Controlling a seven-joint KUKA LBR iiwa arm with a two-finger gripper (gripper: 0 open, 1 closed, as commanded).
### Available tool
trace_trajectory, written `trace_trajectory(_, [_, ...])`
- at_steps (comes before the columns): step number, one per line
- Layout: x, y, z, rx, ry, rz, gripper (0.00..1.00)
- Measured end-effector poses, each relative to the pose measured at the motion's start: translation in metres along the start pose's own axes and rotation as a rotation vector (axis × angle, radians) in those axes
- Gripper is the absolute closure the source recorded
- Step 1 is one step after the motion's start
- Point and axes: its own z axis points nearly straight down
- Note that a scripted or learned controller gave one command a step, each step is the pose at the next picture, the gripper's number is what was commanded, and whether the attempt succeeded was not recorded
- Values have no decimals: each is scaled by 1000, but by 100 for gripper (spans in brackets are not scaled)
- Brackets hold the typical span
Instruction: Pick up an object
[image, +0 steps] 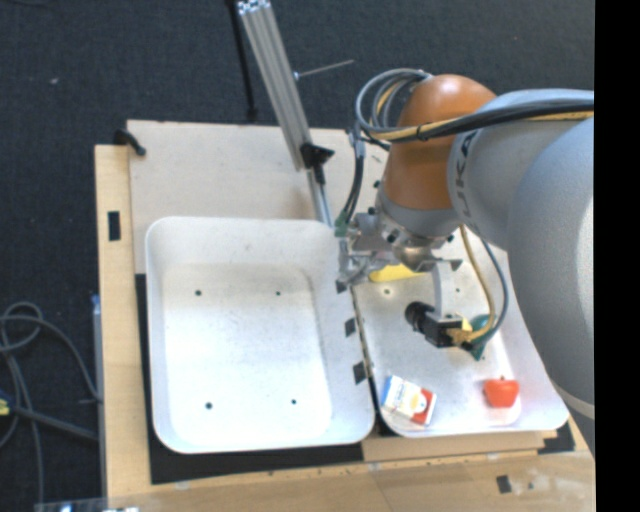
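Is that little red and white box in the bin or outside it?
In. The red and white box lies inside the right bin, near its front-left corner.

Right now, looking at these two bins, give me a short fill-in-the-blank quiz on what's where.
1. The small orange object lies in the ____ bin.
2. The red and white packet lies to the ____ of the orange object.
3. The band above the arm's wrist is ____.
4. The yellow object sits just below the end effector, in the ____ bin.

Missing words: right; left; orange; right

2 bins side by side, R bin (455, 425) holds carton (409, 401), small obj (501, 391) right of it
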Motion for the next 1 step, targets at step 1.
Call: trace_trajectory(1, [60, 11, -19, -1, 1, -2, 100])
